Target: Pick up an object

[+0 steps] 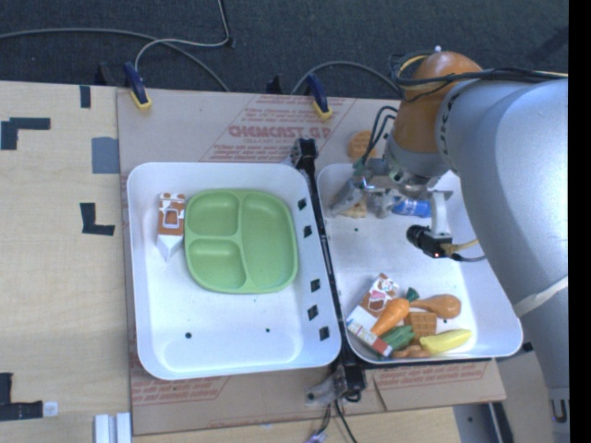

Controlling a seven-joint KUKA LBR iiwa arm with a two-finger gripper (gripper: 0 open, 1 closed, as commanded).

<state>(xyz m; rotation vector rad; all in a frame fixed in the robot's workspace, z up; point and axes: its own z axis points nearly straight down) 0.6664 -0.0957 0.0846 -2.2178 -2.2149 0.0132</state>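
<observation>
My gripper (367, 197) is low in the far left corner of the right bin (480, 289), below the orange wrist band. A small tan item (350, 212) lies right beneath it, partly hidden. A blue piece (412, 209) shows just to its right. A pile of toy food sits at the bin's near edge: an orange carrot (391, 315), a brown drumstick (438, 305), a yellow banana (447, 341) and a small red-and-white carton (379, 294).
The left bin (222, 340) holds a green divided plate (242, 240) and a small orange-and-white carton (170, 220) at its left. A round tan item (359, 143) lies at the right bin's far rim. The black divider (319, 247) runs between the bins.
</observation>
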